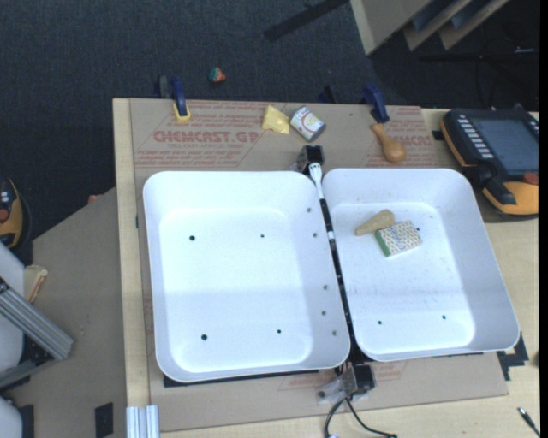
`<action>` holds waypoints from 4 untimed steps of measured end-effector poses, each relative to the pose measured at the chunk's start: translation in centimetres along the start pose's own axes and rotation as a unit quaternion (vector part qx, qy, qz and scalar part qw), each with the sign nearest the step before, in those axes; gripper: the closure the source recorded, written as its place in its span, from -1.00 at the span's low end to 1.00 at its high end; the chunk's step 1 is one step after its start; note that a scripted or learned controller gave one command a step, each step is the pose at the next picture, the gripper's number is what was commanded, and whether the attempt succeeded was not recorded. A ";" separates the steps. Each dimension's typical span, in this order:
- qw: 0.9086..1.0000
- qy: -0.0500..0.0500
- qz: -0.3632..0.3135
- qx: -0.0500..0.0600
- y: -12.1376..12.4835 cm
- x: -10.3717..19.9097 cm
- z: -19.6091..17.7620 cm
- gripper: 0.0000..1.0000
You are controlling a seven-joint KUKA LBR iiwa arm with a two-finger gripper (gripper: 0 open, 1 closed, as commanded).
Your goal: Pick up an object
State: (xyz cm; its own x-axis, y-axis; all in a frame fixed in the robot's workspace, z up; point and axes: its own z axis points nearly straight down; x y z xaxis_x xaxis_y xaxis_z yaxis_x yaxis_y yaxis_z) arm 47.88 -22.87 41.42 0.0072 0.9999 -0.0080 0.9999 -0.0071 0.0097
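Cardboard-topped bench (128,342) nearest, bearing left bin (154,257) and right bin (484,257), a tan wedge (374,224) just beside a green-and-white packet (399,239) in the right bin's far half. Nothing lifted yet, so by judgement the whole pick left to do; cannot tell whether the gripper is open or closed. Open floor all round the pair, well apart from the bin walls, with a yellow block (276,121), small carton (307,123) and wooden knob (390,145) beyond the far rims

Dark carpet floor (103,51); pale furniture (419,21), perhaps shelving, top right.
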 end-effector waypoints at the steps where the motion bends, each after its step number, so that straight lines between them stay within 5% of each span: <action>1: 1.000 0.004 -0.009 0.000 0.2 9.4 -4.6 1.00; 2: 1.000 0.000 -0.001 -0.001 0.1 2.2 -12.7 1.00; 3: 1.000 0.006 -0.003 0.011 3.5 0.5 1.3 1.00; 4: 1.000 0.000 -0.004 -0.004 0.0 0.8 -13.1 1.00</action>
State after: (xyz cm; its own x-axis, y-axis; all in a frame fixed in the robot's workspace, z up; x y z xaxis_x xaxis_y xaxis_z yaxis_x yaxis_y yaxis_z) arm 47.78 -21.94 54.48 -0.0002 1.0000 -0.0082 0.9998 0.0003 0.0185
